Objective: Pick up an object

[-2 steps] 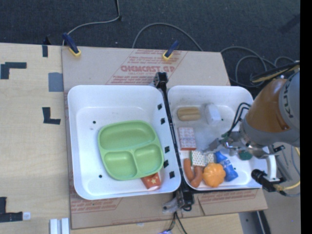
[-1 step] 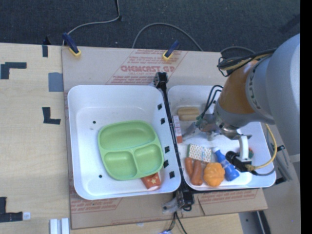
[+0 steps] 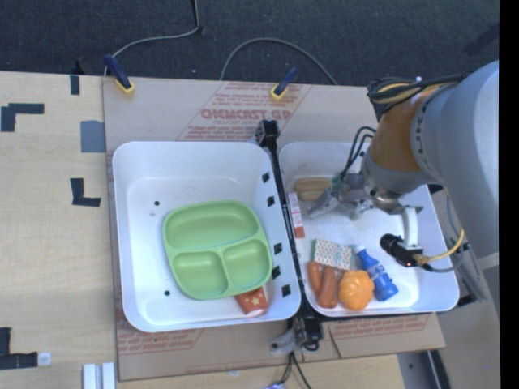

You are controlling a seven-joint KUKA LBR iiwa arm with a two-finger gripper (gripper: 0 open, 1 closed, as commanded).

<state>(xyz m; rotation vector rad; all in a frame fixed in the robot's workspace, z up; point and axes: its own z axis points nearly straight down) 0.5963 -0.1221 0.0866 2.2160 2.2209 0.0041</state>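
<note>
1. Along the right bin's (image 3: pixel 438 302) near edge lie two orange carrots (image 3: pixel 323 284), an orange ball (image 3: pixel 355 290), a blue bottle (image 3: pixel 376 275) and a patterned packet (image 3: pixel 332 254).
2. The left bin (image 3: pixel 138 217) holds a green divided plate (image 3: pixel 217 248), with a red block (image 3: pixel 253 300) at its near rim.
3. Farther back in the right bin, the gripper (image 3: pixel 326 204) hangs with fingers spread, pinching nothing, beside a wooden block (image 3: pixel 310 189).

Grey arm enters from frame right, orange band at upper right, wrist angled down-left, gripper (image 3: pixel 324 204) at centre-right, fingers spread apart.
</note>
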